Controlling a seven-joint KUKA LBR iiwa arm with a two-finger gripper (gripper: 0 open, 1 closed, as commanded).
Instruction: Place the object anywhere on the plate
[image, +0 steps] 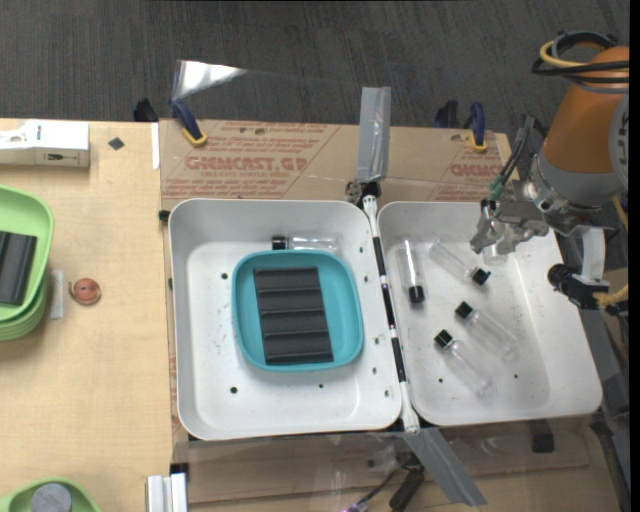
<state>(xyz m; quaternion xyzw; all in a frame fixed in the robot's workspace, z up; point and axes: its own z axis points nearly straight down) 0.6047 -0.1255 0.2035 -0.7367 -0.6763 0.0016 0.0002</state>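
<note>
A teal plate (298, 311) with a black ridged insert (292, 314) lies in the left bin (200, 330). Several clear vials with black caps lie in the right bin (540, 390): one upright along the left side (410, 268), one near the top (457, 263), and two lower down (488, 329) (466, 363). My gripper (497, 237) hangs over the right bin's upper right part, just right of the top vial's black cap (481, 276). Nothing is visibly held in it.
Another clear vial (302, 242) lies in the left bin behind the plate. Cardboard (270, 160) stands behind both bins. A green tray (20, 265) and a small round piece (86, 291) sit on the wooden bench at left.
</note>
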